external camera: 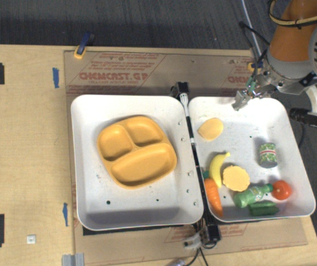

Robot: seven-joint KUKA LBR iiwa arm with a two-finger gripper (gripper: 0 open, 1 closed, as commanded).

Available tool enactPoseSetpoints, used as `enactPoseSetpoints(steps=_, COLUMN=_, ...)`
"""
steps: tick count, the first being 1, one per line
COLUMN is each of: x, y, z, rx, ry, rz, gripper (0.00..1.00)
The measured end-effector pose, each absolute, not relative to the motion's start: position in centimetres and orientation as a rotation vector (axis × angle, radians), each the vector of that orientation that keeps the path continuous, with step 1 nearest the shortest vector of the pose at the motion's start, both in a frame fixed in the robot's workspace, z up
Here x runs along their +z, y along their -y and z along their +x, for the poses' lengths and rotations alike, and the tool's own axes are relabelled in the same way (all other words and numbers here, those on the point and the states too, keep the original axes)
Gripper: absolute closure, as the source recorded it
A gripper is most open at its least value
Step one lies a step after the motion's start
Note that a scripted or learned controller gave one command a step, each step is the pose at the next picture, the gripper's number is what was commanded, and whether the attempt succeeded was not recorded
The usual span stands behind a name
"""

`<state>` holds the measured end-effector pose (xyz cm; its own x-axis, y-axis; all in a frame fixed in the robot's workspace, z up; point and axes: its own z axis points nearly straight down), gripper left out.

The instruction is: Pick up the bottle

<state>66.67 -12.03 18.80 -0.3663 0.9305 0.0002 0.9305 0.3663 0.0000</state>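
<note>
Lowest in your frame, the green bottle [251, 194] lies on its side in the right bin [291, 132], between the carrot [214, 196] and tomato [281, 190]. Your gripper [243, 100] hangs over that bin's upper edge, well apart from it; you cannot tell its grip from here.

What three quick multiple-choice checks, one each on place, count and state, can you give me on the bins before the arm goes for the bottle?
1. Where does the green bottle lie?
A. On the yellow divided plate
B. At the near edge of the right bin
C. Outside both bins

2. How many compartments does the yellow divided plate have?
A. Three
B. Five
C. One

3. Where is the gripper now?
A. Over the left bin
B. Touching the bottle
C. At the right bin's far edge, apart from the bottle

Answers: 1 B, it lies between the carrot and the tomato. 2 A, two small sections and one large. 3 C, it hangs far from the bottle.
</note>
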Motion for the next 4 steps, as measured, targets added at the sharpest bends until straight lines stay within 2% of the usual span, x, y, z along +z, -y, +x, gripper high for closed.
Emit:
enactPoseSetpoints(steps=1, x=17.6, y=20.9, z=64.4, rx=0.0, ry=2.834, rz=-1.359, gripper=1.0)
enactPoseSetpoints(steps=2, x=8.7, y=16.0, z=64.1, rx=-0.003, ry=2.856, rz=-1.322, gripper=1.0)
enactPoseSetpoints(steps=3, x=8.8, y=14.1, z=62.7, rx=-0.001, ry=3.062, rz=-0.736, gripper=1.0)
enactPoseSetpoints(steps=4, x=17.3, y=17.2, z=60.3, rx=0.0, ry=3.103, rz=-0.53, gripper=1.0)
